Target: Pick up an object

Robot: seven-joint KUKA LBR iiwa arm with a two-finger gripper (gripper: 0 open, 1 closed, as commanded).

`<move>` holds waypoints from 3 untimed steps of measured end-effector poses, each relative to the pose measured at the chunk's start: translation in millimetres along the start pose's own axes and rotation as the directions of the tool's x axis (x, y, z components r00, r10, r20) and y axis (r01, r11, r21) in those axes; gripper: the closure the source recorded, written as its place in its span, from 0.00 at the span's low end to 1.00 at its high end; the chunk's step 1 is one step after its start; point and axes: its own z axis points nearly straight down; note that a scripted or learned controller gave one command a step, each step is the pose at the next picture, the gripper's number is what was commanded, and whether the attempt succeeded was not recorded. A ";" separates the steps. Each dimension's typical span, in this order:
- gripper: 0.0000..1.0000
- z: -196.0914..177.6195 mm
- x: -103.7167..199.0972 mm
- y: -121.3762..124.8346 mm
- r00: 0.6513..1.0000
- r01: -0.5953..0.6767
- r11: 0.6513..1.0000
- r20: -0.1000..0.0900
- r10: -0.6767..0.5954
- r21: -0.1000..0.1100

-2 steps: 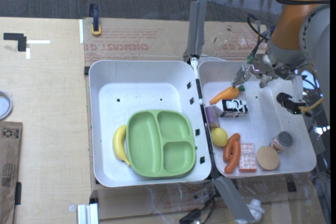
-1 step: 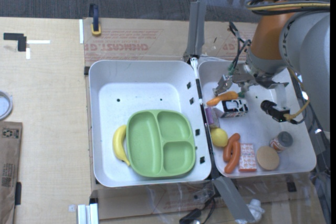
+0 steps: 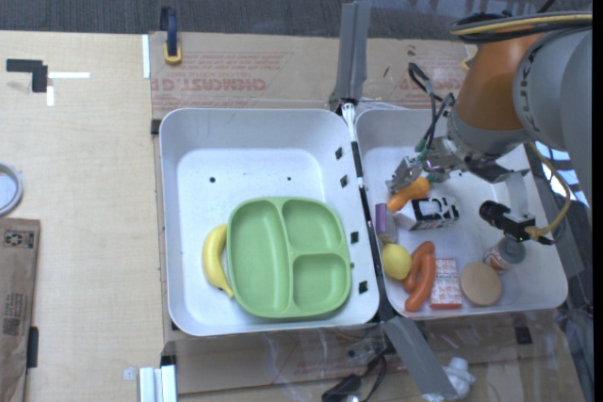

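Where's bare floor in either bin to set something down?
Left bin: bare white floor behind the green plate, up to the far wall. Right bin: crowded around the carrot, lemon and hot dog; the far-left corner is bare.

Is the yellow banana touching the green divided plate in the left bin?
Touching. In the camera view the yellow banana curves flush along the green divided plate, no white gap between.

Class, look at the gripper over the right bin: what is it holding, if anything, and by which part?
Cannot be told: the gripper sits right at the carrot, but its grip is unclear.
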 end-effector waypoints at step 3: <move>0.00 0.8 13.3 -52.8 1.000 -0.030 1.000 -0.001 0.030 0.001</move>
